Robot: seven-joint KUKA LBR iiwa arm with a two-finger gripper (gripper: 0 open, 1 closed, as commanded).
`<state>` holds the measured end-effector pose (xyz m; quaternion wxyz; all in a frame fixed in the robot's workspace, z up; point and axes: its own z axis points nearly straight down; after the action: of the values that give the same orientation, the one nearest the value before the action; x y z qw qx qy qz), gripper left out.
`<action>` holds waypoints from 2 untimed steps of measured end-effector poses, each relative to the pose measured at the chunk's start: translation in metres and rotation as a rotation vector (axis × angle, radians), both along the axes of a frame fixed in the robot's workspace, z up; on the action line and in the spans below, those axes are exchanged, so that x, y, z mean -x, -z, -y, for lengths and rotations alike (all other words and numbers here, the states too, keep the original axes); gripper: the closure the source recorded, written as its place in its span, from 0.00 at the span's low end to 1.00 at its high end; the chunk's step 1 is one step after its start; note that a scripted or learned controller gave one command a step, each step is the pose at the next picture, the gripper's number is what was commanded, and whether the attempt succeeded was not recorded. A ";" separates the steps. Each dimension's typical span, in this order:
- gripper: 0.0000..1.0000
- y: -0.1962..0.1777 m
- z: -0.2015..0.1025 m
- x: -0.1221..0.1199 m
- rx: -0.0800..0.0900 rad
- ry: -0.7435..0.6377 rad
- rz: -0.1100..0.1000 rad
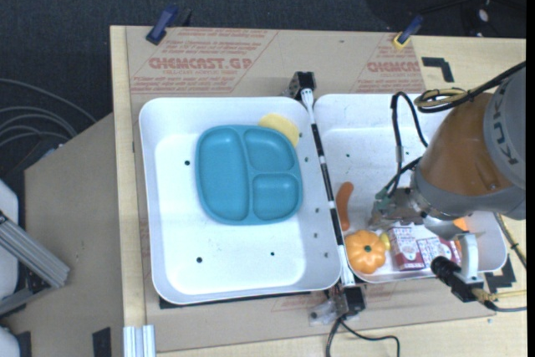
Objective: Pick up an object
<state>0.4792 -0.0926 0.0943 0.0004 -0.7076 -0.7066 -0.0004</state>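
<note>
One small orange pumpkin (pixel 367 252): probably light, hard, smooth, round; best taken across its middle. Gripper (pixel 393 211) state: impossible to tell.

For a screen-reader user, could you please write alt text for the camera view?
A grey and orange arm reaches from the right into the right bin, its end effector low over a small pumpkin, a red packet and an orange sausage. The left bin holds a blue divided tray and a yellow item.

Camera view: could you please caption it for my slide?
KUKA arm lowers over the right bin near a small orange pumpkin; blue divided plate fills the left bin.
</note>
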 end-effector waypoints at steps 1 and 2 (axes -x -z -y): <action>0.00 0.000 0.000 0.000 0.000 0.000 0.000; 0.00 0.010 -0.001 -0.032 0.001 -0.002 0.001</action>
<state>0.5111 -0.0915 0.0843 -0.0003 -0.7069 -0.7073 -0.0001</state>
